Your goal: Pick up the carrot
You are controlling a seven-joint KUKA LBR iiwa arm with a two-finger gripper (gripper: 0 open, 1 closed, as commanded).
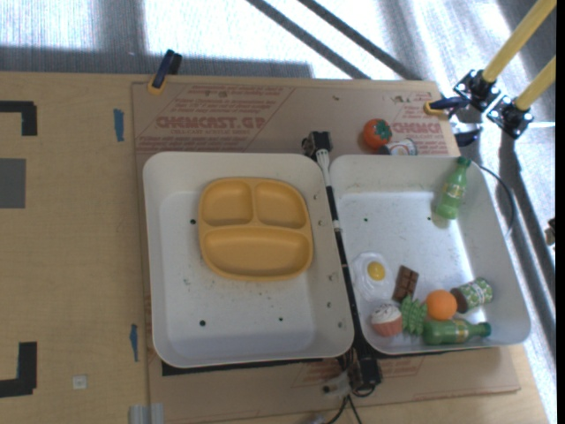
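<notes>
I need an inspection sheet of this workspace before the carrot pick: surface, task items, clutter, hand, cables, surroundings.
Surface: cardboard-covered bench with two white bins; left bin, right bin.
Task items: carrot, orange with green leaves, in the right bin's near corner, touching neighbouring toys.
Clutter: yellow divided plate in the left bin; fried egg, chocolate bar, cupcake and three green bottles, one at, in the right bin; tomato on the bench behind it.
Hand: nothing seen.
Cables: black cable running between the bins.
Surroundings: yellow poles with clamps at the far right.
</notes>
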